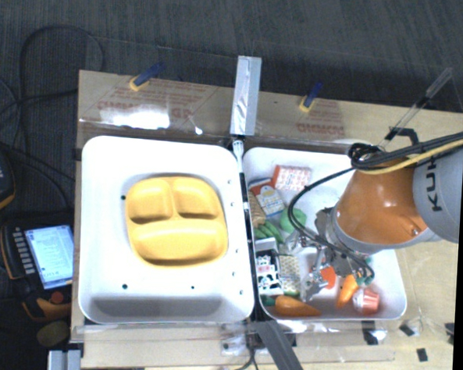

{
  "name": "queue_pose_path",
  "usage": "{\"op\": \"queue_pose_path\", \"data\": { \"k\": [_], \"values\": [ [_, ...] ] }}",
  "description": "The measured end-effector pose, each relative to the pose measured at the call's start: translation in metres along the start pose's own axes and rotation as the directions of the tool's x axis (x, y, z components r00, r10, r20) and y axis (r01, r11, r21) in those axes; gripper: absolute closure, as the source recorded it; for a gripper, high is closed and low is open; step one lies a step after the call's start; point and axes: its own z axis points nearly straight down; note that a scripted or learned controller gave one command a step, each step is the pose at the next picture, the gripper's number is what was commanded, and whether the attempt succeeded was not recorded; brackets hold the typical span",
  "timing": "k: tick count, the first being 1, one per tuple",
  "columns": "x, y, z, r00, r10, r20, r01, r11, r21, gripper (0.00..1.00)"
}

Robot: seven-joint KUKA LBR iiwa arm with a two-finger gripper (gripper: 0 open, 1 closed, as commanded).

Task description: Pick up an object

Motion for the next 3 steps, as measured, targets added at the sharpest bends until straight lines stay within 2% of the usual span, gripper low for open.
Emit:
{"op": "queue_pose_path", "data": {
  "k": [1, 2, 3],
  "values": [
    [-0.005, 0.000, 0.002, 0.990, -0.138, -0.007, 0.137, 0.990, -0.016, 0.00],
    [-0.017, -0.023, 0.006, 0.955, -0.296, -0.015, 0.296, 0.955, -0.029, 0.00],
    [-0.011, -0.060, 0.007, 0.837, -0.547, -0.005, 0.546, 0.837, -0.031, 0.00]
  ]
}}
